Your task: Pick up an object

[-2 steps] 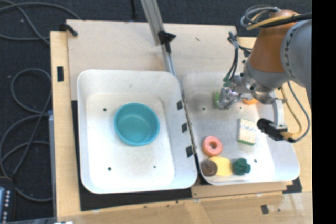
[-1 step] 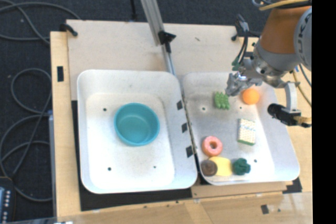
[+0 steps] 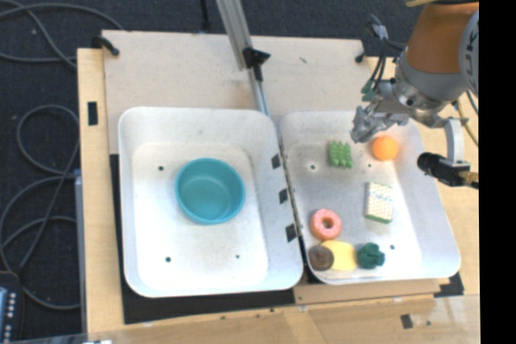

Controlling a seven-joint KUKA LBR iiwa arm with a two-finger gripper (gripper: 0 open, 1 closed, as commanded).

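Note:
The right bin (image 3: 419,242) holds several small objects. A green studded block (image 3: 340,155) lies near its back, and an orange ball (image 3: 385,147) sits just right of it. Further forward are a pale sponge-like block with green specks (image 3: 379,202), a pink donut (image 3: 326,224), a brown round piece (image 3: 321,257), a yellow piece (image 3: 343,255) and a dark green lump (image 3: 371,255). My gripper (image 3: 364,127) hangs over the back of the right bin, between the green block and the orange ball and slightly behind them. Nothing shows between its fingers.
The left bin (image 3: 145,254) holds a teal bowl (image 3: 210,189) near its middle. A slanted metal rail (image 3: 230,4) rises from the bench behind the bins, ending at a black clamp (image 3: 255,58). Cables lie on the dark floor to the left.

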